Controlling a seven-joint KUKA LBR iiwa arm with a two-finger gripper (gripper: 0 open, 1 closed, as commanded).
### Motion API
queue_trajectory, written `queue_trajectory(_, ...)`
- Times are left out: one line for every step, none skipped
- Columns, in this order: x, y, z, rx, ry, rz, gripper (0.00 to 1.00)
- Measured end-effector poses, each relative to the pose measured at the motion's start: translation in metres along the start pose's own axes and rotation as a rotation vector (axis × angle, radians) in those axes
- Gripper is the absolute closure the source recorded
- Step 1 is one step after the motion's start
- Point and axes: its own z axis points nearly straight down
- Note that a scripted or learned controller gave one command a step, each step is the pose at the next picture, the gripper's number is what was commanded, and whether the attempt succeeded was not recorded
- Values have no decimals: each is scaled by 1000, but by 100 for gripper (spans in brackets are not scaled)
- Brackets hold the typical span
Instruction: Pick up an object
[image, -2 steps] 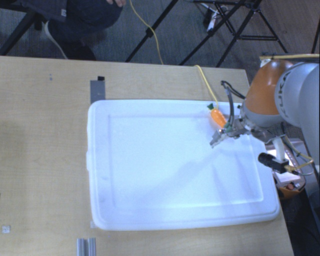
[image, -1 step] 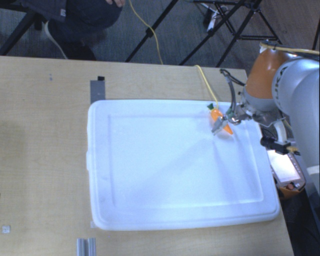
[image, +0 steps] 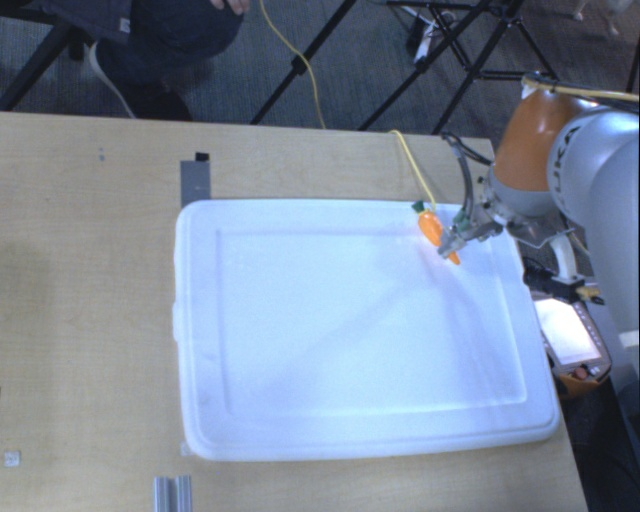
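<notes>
**One object in the bin, gripper at its lower end**

One small orange object, carrot-shaped with a green tip (image: 431, 228), lies in the far right corner of the white bin (image: 300, 440), close against the back rim and near the right rim. It lies at a slant, green end toward the back wall, orange end pointing down into the bin floor.

The gripper (image: 460, 240) sits at the object's lower right end, touching or nearly touching it. Finger state cannot be told: the fingertips are small, blurred and merge with the orange body. No grasp is confirmed.

Assessment of the step in hand: this reads as the closing or seating stage of the pick. To do it well, the fingers should straddle the narrow width of the object rather than its length, seat low enough to catch the body and not only its tip, and close before any lift. The lift should go straight up.

Edges and room: the corner is tight. The back rim and right rim leave little margin for sideways travel, and a yellow cable (image: 415, 170) runs down toward the same corner. The bin floor to the left and front offers ample open room. The wooden bench (image: 90, 300) surrounds the bin.
</notes>
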Motion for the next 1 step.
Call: queue_trajectory(14,9,-82,5,3,128,100)
